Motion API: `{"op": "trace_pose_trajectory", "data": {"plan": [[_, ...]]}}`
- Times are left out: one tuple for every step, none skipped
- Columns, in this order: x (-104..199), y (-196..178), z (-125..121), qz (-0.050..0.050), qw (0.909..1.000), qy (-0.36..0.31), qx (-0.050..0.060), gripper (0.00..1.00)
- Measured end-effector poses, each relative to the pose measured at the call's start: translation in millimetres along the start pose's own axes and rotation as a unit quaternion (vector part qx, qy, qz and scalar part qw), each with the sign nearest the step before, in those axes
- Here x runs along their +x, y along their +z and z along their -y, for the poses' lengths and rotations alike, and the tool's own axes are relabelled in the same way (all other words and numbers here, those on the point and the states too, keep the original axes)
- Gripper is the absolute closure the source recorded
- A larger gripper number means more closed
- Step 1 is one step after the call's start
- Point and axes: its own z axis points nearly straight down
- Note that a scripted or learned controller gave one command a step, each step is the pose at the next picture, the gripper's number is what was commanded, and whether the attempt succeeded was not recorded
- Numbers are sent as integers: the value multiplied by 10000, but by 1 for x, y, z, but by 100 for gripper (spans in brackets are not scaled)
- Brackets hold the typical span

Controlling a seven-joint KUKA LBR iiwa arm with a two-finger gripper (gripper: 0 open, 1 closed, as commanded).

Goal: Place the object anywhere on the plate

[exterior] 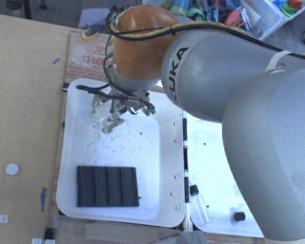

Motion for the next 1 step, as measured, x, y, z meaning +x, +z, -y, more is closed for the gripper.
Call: {"op": "trace_pose_trajectory", "data": {"plan": [[0, -172, -4, 16, 9940, -1095, 9, 100]]}}
